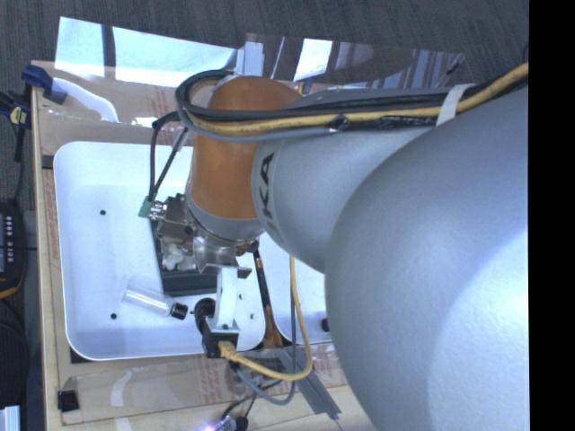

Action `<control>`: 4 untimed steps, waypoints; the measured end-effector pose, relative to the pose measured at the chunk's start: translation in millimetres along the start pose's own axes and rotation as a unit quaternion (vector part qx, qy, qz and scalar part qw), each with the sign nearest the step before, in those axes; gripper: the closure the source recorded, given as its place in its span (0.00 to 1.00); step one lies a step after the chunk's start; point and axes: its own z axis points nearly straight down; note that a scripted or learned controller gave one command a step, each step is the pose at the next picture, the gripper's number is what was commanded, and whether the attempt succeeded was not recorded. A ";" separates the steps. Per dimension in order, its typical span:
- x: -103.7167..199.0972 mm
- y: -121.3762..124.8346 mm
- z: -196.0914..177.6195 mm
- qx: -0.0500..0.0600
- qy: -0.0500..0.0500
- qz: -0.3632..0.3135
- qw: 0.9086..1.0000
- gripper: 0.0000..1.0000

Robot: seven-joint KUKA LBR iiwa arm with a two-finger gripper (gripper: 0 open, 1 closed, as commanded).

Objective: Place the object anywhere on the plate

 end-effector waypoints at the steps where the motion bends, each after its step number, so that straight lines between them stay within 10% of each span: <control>1: 62.6 -16.0 112.5 -0.001 -0.001 0.044 0.999 1.00; 2: -14.4 4.5 32.8 -0.004 0.001 -0.035 0.999 1.00; 3: 64.2 0.1 136.9 -0.001 -0.002 -0.012 1.000 1.00; 4: 14.1 0.9 101.1 -0.002 0.000 -0.162 0.987 1.00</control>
